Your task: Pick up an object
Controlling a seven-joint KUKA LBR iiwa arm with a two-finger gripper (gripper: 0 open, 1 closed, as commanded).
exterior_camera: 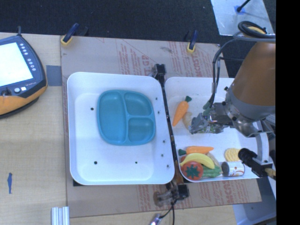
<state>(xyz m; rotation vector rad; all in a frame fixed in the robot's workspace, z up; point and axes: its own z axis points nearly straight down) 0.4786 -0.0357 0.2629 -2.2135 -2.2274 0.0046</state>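
Carrot point(180, 111) in right bin point(197, 86), just left of end effector point(199, 124), finger state unclear

A blue three-compartment plate point(126, 117) sits in the middle of the left white bin point(79, 170). Off to the far left of the bench, a control pendant with a pale screen point(18, 74) lies on the wood. Two blue-and-yellow clamps point(69, 34) point(191, 41) grip the cardboard sheet's point(140, 55) back edge.

Divided plate point(125, 117) in left bin point(79, 168), carrot point(180, 111) in right bin point(174, 86) (far end), banana point(199, 159) nr front
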